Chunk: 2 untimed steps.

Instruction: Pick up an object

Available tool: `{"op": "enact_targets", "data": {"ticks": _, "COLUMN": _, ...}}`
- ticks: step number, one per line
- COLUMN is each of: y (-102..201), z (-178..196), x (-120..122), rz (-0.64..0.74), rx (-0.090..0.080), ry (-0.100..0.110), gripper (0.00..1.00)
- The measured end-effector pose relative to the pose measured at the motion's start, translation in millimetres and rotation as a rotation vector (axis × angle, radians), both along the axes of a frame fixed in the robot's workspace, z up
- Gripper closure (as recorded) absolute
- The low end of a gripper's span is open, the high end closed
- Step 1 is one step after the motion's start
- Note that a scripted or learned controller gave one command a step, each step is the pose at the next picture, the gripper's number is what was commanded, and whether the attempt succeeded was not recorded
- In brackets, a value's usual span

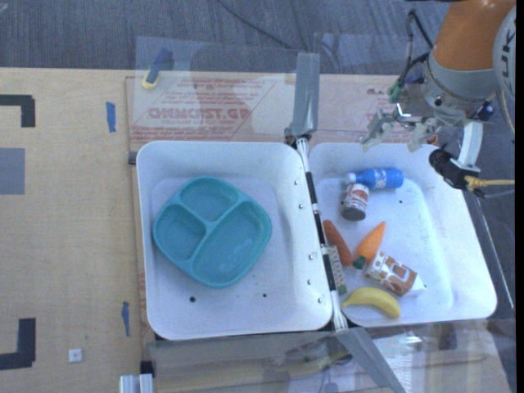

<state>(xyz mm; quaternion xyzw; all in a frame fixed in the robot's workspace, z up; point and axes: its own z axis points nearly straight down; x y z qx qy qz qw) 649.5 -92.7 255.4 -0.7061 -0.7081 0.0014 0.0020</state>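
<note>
From the near rim of the right bin (458, 301) lie a banana (372, 301), a carton (395, 275) with unreadable print, 2 carrots (370, 242), a can (354, 201) and a blue bottle (378, 178) — each well apart, so the gripper (401, 129), fingers spread and holding nothing at the far rim, should drop straight onto 1 item — while the faded red board lettering (201, 111) stays illegible.

A divided plate (213, 232) lies in the left bin (155, 162); the right bin (458, 260) holds bottle (377, 178), can (354, 201), sausage (336, 242), carrot (370, 243), carton (394, 274) and banana (372, 301).
</note>
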Motion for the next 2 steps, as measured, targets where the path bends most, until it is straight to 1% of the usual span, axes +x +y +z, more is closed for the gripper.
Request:
{"op": "enact_targets", "data": {"ticks": 1, "y": -12.7, "z": -92.0, "x": -20.9, "rz": 0.064, "rx": 0.0, "ry": -0.001, "gripper": 0.0}}
{"op": "enact_targets", "data": {"ticks": 2, "y": -6.5, "z": -168.7, "x": -4.4, "rz": 0.068, "rx": 0.0, "ry": 0.002, "gripper": 0.0}}
